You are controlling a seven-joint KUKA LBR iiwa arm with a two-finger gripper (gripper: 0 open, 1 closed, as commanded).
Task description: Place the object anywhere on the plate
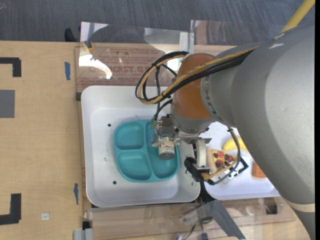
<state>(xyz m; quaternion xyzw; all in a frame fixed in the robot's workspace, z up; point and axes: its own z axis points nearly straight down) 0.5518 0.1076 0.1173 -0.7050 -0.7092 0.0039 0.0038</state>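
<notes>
Bench top is tan board [40, 149] with black corner marks at the left edge and blue tape tabs; dark grey carpet runs across the top of the frame. Two shallow white bins sit side by side. The left bin [95, 134], at frame centre, holds a teal divided plate [131, 151] with three compartments. The right bin [250, 184], toward the lower right, is largely covered by the arm; visible in it are a yellow item [231, 145], an orange item [257, 170] and a small piece with red dots [218, 157].

The grey arm [270, 109] enters from the right, orange band [192, 91] above the wrist, black and yellow cables looping over it. The gripper [166, 145] hangs over the right-hand side of the plate. Finger state: cannot tell; the wrist hides them. A small pale object [167, 151] shows directly under the gripper, above the plate's right compartment; whether it rests on the plate cannot be judged.
</notes>
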